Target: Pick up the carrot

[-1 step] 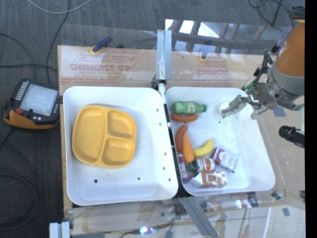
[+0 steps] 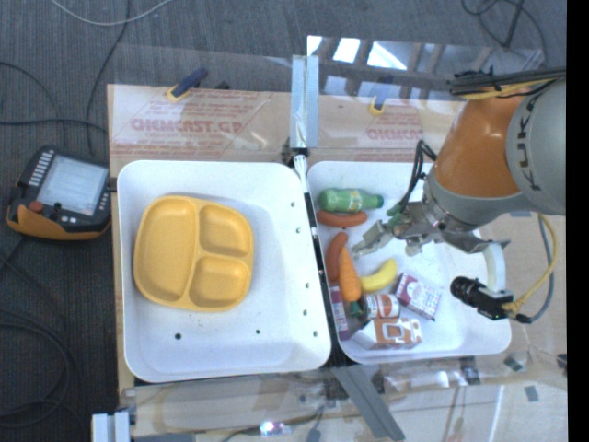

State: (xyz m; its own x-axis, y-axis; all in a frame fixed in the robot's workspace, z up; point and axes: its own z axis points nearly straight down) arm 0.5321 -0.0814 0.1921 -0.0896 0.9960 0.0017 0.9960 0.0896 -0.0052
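Where the carrot (image 2: 349,276) lies along the left wall of the right bin (image 2: 479,343), I see it hemmed in: a reddish sausage (image 2: 336,251) touches its left side, a banana (image 2: 379,275) sits just to its right, and cartons (image 2: 396,330) crowd below. A green bottle (image 2: 350,199) and another sausage (image 2: 341,218) lie above. My gripper (image 2: 382,236) hovers near the carrot, holding nothing; I cannot tell its opening. The left bin (image 2: 166,334) holds a yellow divided plate (image 2: 194,251).

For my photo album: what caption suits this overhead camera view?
Robot gripper hovers beside the carrot in the cluttered right bin.
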